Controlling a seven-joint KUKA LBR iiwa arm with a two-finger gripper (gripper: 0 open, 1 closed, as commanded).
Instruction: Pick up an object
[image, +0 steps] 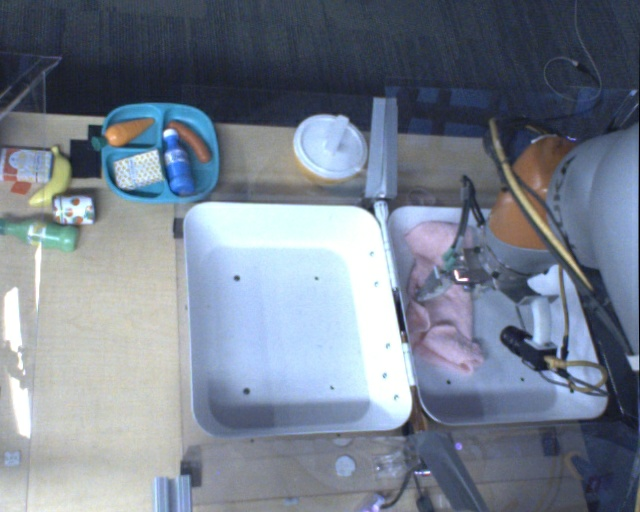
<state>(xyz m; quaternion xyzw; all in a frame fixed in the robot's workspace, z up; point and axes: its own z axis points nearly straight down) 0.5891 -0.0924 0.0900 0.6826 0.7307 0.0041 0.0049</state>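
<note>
A pink crumpled cloth (440, 315) lies along the left side of the right white bin (500, 400). My gripper (437, 283) reaches in from the right and sits low over the cloth's upper middle, its metal fingertips against the fabric. No object shows lifted between the fingers. The arm's grey body and orange band cover the bin's upper right part.
The left white bin (290, 320) stands beside it, parted by a metal divider (382, 150). On the bench at the back left are a blue tray (160, 152) of toy food, a white lidded cup (330, 147), a banana (52, 178), a small can (73, 209) and a green bottle (40, 234).
</note>
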